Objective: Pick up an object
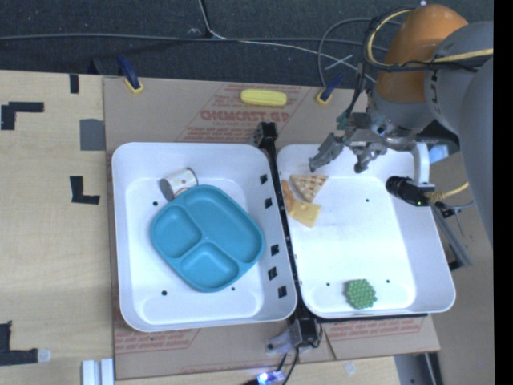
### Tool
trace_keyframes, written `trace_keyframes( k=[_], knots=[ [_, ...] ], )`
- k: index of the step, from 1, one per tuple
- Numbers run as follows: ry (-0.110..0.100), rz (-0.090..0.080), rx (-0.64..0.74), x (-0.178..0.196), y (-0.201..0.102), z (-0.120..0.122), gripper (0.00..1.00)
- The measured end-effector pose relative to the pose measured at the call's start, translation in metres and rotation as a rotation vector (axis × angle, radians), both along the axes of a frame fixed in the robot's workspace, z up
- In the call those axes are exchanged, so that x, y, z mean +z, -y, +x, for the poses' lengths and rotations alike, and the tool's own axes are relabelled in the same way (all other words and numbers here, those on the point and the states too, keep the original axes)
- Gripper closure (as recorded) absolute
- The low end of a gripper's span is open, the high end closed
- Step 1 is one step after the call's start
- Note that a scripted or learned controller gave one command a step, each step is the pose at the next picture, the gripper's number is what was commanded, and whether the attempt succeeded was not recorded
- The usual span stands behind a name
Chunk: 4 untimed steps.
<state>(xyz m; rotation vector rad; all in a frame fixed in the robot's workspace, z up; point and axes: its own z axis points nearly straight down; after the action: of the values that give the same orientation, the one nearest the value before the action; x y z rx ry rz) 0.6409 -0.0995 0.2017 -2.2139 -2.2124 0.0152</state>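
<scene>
We see a pale wooden surface [48, 239] with a brown cardboard sheet [216, 117] laid over it, and on that two shallow white plastic bins side by side. The left bin [128, 215] carries a smooth blue tray [207, 236] with three compartments and rounded corners, filling its middle; a small white cup [178, 183] lies on its side just beside the tray's upper left edge. The right bin [401, 247] has a broad bare floor across its centre and right. The grey arm [469, 62], orange-banded, comes in from the upper right of the frame. Its hand [346, 154] hangs over the right bin's upper edge with its two fingers spread apart and nothing between them. Just lower left of it lies a waffle-patterned triangular piece [309, 185], touching a flat tan wedge [303, 211] near the bin's left wall. A bumpy green lump [360, 293] sits near the lower edge. A yellow oblong object [263, 97] rests on the cardboard above the bins.
</scene>
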Motion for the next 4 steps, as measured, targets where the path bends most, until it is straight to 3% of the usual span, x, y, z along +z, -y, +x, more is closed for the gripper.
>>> trace_keyframes(
  k=[1,2,3,4],
  knots=[
    [0.013,-0.001,0.002,0.008,0.0,0.003,0.0],
    [0.007,-0.002,0.002,-0.056,-0.001,-0.004,0.0],
    [0.02,-0.005,0.001,-0.1,-0.003,-0.002,0.0],
    [0.028,-0.01,-0.001,-0.112,0.0,0.002,0.0]
  ],
)
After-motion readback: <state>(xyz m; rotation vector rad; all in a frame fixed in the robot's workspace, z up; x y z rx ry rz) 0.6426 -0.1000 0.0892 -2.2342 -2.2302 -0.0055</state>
